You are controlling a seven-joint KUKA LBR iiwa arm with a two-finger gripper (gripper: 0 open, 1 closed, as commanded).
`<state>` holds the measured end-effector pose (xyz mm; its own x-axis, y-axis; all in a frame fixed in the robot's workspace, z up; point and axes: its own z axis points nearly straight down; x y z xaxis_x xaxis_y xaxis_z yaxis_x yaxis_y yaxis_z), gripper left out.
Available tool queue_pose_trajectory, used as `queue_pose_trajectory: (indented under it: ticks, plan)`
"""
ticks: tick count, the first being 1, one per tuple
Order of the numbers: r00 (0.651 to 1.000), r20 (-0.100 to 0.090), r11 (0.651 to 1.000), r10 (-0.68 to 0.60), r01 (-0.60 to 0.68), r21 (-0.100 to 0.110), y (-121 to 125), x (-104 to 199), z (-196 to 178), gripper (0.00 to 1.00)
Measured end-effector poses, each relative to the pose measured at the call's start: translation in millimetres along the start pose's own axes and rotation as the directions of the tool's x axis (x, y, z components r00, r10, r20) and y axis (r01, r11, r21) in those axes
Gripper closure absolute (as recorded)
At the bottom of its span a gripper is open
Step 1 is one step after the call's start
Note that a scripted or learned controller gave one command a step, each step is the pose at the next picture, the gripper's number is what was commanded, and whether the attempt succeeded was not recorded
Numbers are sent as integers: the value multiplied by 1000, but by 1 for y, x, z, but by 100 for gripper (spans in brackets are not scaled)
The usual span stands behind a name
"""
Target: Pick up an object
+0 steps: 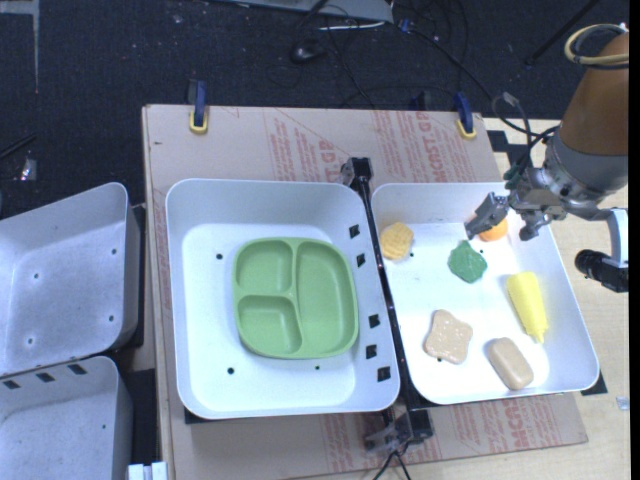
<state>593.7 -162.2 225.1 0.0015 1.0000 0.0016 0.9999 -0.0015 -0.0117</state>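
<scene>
Gripper point(497, 220): dark two-finger unit at the arm's end, poised over the upper right part of the right bin point(570, 298). An orange object point(493, 232) shows between and just below its dark parts; whether the fingers pinch it, or stand spread or pressed together, cannot be told from this slanted view. Nothing can be listed as held.

Right bin, nearest items first:
- Tan oblong piece point(510, 362), near the front right corner, lying flat.
- Beige lobed piece point(448, 336), just left of the tan one, apart from it.
- Yellow corn-shaped piece point(528, 304), lying lengthwise toward the right wall.
- Green leafy piece point(466, 263), mid-bin, just below and left of the orange object.
- Yellow round ribbed piece point(397, 240), close to the bin's left wall.
- Orange object, farthest back, at the gripper.

Left bin point(190, 268): holds one green divided tray point(296, 297) with three compartments, lying flat near the centre.

Bench: both bins sit side by side on a cardboard sheet point(280, 138), fixed at its far edge by two clamps with blue and yellow grips point(199, 106).

Arm point(600, 118): grey with an orange band, entering from the right.
</scene>
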Motion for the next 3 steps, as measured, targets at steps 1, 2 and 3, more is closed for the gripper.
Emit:
queue_pose_trajectory:
  ticks: [1, 2, 3]
  plan:
    - [1000, 2, 1000, -2, 3, -11, 3, 0, -6, 0]
    - [1000, 1, 1000, -3, 3, -8, 10, 2, 40, 0]
    - [1000, 0, 1000, -2, 2, -6, 4, 11, 96, 0]
